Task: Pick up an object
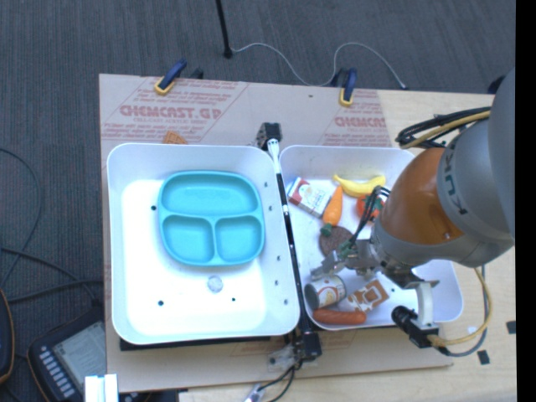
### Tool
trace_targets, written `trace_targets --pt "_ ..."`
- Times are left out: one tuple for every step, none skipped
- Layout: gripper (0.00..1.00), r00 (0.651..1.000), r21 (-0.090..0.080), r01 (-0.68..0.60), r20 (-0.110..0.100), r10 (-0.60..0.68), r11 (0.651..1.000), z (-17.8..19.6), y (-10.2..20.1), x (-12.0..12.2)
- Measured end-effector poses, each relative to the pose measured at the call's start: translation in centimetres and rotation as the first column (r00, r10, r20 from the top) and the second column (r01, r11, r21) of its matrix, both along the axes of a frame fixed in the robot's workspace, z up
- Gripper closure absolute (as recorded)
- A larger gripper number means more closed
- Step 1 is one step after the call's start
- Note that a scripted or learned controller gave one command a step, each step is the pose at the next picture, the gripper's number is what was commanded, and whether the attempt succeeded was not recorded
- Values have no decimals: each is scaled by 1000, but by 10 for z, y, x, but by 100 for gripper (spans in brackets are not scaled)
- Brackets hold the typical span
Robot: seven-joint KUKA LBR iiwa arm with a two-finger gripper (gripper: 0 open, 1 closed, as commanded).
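We are hovering claw low in right bin, over toy pile. Cannot tell its state. Small can is lying just below-left of claw, long side pointing sideways.

Grey arm, orange wrist band

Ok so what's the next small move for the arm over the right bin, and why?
Probably lower a little straight down. The gripper hangs over the clutter in the right bin, near the can and carrot, and nothing shows between its fingers.
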State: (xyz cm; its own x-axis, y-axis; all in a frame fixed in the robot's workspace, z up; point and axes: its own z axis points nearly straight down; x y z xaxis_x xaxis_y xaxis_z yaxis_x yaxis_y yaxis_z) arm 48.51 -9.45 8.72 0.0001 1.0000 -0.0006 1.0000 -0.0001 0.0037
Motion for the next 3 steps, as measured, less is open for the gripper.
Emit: trace_targets --pt "100 1000 -1 1 5 -1 1000 11 -1 2" --pt "0 1000 -1 1 4 -1 1000 11 0 1" --pt "100 1000 -1 1 3 -1 1000 20 0 1"
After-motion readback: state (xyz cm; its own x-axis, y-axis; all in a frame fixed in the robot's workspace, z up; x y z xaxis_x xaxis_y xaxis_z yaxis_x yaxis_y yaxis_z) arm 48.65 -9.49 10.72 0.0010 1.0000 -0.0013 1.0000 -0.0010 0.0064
